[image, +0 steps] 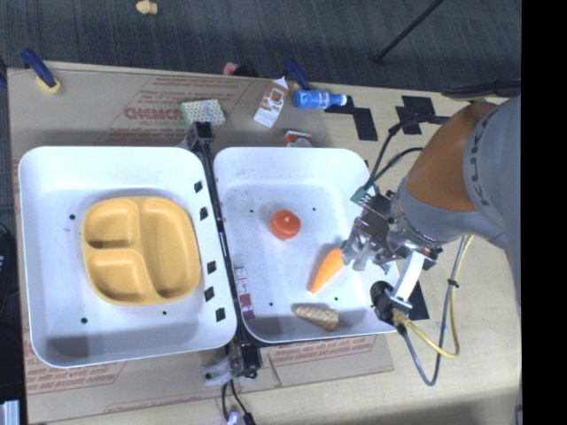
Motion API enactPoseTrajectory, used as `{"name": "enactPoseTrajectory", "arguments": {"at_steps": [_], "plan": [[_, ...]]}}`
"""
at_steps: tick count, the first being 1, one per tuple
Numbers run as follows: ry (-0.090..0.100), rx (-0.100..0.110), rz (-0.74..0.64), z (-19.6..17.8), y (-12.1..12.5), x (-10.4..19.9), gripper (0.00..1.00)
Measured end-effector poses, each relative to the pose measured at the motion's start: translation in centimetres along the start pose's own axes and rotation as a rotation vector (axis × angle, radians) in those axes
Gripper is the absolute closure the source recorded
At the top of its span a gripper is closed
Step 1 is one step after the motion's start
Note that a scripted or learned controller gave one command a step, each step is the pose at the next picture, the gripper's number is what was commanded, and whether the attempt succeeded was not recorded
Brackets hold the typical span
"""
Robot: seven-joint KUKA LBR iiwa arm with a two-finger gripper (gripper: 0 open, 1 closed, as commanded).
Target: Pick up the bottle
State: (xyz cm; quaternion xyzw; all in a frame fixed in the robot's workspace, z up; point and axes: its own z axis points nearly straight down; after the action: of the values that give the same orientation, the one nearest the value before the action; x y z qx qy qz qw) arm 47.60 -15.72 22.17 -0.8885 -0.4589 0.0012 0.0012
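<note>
Gripper [361, 253] sits low over the right bin [232, 237], at its right side, w/ the tip just beside the thick end of an orange toy carrot [325, 270]. Fingers: can't tell if spread or pressed together, the wrist housing and cabling blur the tip from this angle, and nothing is visibly pinched. The bottle [312, 100], small, blue w/ a pale cap end, isn't in either bin: it lies on its side on the cardboard-covered counter [133, 104] beyond the far rim of the right bin, near a small carton [272, 102]. Key relation: from the gripper the bottle is toward the top of the view and a bit left, well apart, w/ the bin's far wall between them. Bottle's long axis runs roughly left-right in the view, approx parallel to that far rim, so my read is a grasp would go across the narrow body, i.e. fingers closing along the near-far direction. Other stuff in the right bin: a round orange-red cap-like piece [285, 224] mid-bin, a tan cracker-like piece [316, 315] near the front wall. Left bin [35, 237] holds a yellow divided plate [140, 248]. Judgement: pick not yet begun; arm would need to lift clear of the bin and reach outward past the rim.
</note>
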Motion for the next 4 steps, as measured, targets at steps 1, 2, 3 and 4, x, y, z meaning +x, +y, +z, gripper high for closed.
{"name": "enactPoseTrajectory", "arguments": {"at_steps": [1, 2, 3, 4], "plan": [[0.0, 0.0, 0.246, -1.5, -1.1, 1.5, 1.0], [0.001, 0.001, 0.667, -1.9, -1.8, 2.5, 1.0], [0.0, 0.005, 0.744, -0.4, -0.1, 0.1, 1.0], [0.001, 0.003, 0.744, -1.0, 0.2, -0.3, 1.0]]}}
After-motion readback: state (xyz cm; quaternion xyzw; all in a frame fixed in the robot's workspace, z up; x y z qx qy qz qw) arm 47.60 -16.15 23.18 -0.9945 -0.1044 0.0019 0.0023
